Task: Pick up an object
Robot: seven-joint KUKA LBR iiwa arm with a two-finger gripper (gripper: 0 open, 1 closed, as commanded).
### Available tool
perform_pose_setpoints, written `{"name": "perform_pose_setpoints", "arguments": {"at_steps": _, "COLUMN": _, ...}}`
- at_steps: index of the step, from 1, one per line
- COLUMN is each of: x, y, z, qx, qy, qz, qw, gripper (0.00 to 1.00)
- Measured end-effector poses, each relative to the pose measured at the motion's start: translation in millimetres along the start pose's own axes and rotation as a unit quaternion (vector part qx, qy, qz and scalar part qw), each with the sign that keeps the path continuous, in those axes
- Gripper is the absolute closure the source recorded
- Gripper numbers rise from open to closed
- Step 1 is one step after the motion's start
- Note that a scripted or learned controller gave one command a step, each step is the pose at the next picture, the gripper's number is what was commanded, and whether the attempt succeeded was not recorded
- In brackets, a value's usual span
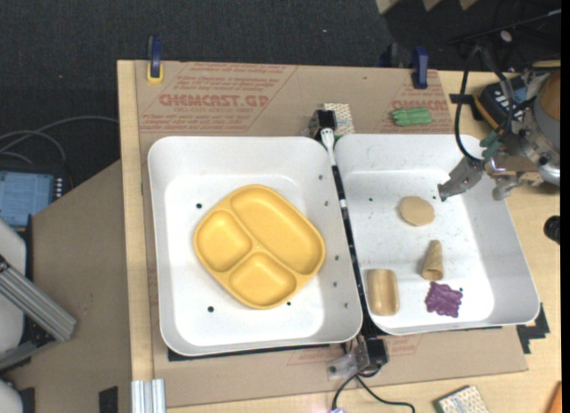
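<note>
Oddly, fingers (470, 180) spread, holding nothing; cone (432, 260) (tan) lies lengthwise, narrow end up-frame.

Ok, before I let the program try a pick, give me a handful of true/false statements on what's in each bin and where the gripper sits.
1. The yellow divided plate lies in the left bin. True.
2. The right bin holds four small items. True: a round tan piece, a cone-shaped piece, a tan block and a purple piece.
3. The gripper hangs over the left bin. False: it is over the right bin's far right part.
4. The purple piece is between the gripper's fingers. False: it lies on the bin floor near the front edge.
5. The green item lies inside the right bin. False: it rests on the board behind it.
</note>
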State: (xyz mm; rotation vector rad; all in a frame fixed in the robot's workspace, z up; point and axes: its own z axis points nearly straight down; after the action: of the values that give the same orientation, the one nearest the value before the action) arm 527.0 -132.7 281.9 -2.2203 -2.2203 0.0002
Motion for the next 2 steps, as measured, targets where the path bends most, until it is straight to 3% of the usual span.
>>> {"name": "perform_pose_setpoints", "arguments": {"at_steps": 1, "x": -47, "y": -16, "z": 119, "qx": 0.004, "qy": 0.000, "qz": 0.002, "qw": 1.0000, "gripper": 0.00}}
{"name": "perform_pose_setpoints", "arguments": {"at_steps": 2, "x": -56, "y": -33, "z": 201, "qx": 0.001, "qy": 0.000, "qz": 0.001, "qw": 1.0000, "gripper": 0.00}}
